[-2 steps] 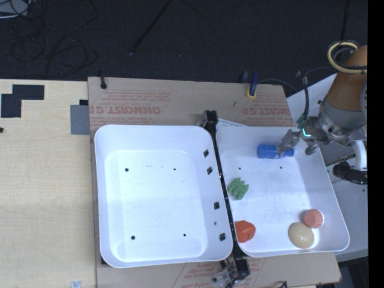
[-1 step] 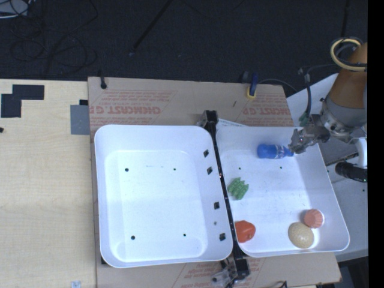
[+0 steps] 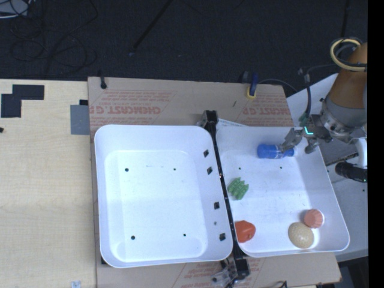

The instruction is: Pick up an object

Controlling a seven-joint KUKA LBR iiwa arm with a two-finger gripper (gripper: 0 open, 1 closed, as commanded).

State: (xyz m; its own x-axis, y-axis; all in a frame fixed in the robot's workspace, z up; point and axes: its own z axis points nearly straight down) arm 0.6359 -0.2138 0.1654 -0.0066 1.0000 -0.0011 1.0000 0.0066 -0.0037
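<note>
A blue cylinder lies on its side near the back of the right bin. My gripper hangs at the bin's back right corner, just right of the cylinder's end. Its two fingers stand apart, open, and nothing shows between them. A green knobbly piece sits at the bin's left side. A red-orange piece rests at the front left. At the front right a pink ball and a beige ball lie side by side.
The left bin stands beside the right one, with a black divider rail between them. Both sit on a cardboard sheet. A blue-and-yellow clamp sits at the cardboard's back edge. Cables run by the arm's wrist.
</note>
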